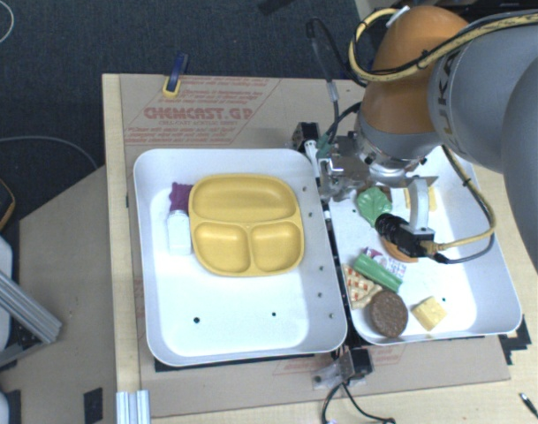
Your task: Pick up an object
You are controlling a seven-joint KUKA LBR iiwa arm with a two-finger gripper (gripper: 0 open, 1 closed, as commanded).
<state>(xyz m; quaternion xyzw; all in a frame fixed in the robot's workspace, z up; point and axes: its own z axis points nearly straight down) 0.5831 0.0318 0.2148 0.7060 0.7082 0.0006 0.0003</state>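
My gripper (pixel 381 186) hangs under the grey and orange wrist over the back of the right bin (pixel 489 303). A green object (pixel 372 205) lies just below it, partly covered by the wrist. Toward the front of that bin lie a green bar (pixel 377 271), a waffle piece (pixel 357 285), a round brown cookie (pixel 388 314) and a yellow cheese block (pixel 429 312). A pale yellow piece (pixel 420 203) shows behind the wrist, and an orange-rimmed item (pixel 401 249) sits under a black cable plug. Nothing is seen between the fingers.
The left bin (pixel 207 312) holds a yellow divided tray (pixel 246 222) and a white bottle with a purple cap (pixel 178 220) at its left side. Cables loop around the wrist. The bench's cardboard top (pixel 207 109) runs behind both bins.
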